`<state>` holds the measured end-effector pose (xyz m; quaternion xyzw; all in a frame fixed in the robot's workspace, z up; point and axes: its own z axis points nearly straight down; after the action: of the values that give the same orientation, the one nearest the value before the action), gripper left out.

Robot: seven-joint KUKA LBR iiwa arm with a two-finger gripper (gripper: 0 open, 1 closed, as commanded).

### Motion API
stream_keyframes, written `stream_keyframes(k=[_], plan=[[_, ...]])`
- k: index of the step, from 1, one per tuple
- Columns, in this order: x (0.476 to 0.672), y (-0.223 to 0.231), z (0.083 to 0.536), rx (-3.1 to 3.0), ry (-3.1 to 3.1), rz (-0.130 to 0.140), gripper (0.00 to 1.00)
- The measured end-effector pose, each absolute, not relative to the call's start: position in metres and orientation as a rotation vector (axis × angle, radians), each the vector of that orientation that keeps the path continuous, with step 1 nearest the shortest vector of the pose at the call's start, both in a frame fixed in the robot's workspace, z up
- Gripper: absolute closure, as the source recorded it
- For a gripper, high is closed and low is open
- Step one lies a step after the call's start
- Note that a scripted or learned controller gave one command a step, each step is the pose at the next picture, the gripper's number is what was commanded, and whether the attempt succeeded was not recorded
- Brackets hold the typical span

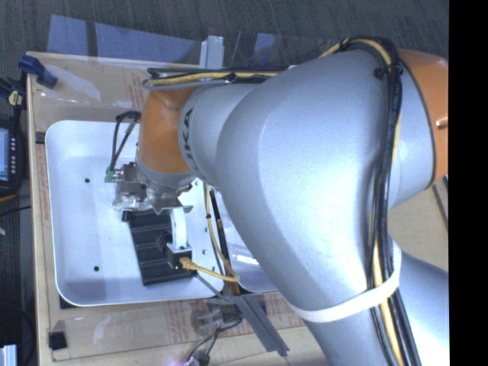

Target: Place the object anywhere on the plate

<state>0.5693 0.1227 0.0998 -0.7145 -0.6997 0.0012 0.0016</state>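
Note:
My gripper (158,248) hangs low over the left white bin (76,204), near the bin's right side. From above it appears as a black ribbed block with a white piece on its right. The orange wrist band (162,137) sits just above it. The grey arm (305,174) stretches in from the right and hides the right bin and whatever lies under it. Nothing lies on the part of the left bin's floor that I can see.
A yellow cable (206,271) runs by the gripper's lower end. A blue clamp (36,70) sits at the bench's far left corner and a black device (11,155) at the left edge. The wooden bench border (114,326) runs along the front.

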Motion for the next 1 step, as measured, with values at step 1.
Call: stream_keyframes(k=[1], plan=[[0.4758, 0.0837, 0.1913, -2.024, -2.397, 0.005, 1.00]])
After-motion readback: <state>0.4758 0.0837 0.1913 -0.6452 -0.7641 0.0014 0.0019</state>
